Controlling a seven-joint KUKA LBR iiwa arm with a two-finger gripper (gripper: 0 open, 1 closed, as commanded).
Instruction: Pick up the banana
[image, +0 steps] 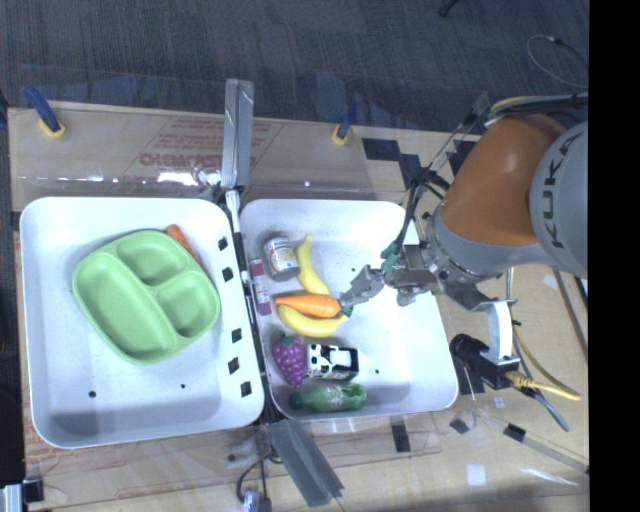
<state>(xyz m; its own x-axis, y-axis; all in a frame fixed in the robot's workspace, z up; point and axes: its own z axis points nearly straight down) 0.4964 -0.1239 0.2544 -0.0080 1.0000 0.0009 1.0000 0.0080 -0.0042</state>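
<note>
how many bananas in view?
2, both in the right bin: banana upright beside the can, second banana under the carrot. More could be hidden.

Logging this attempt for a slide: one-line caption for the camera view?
Gripper reaches into the right bin beside the banana and carrot; green plate in left bin.

One fixed camera up above the bench (120, 140), looking down at a slant, far enough back to take in both white bins: left bin (40, 330), right bin (420, 370). Dark carpet runs along the top, and the KUKA arm (520, 190) enters from the right.
</note>
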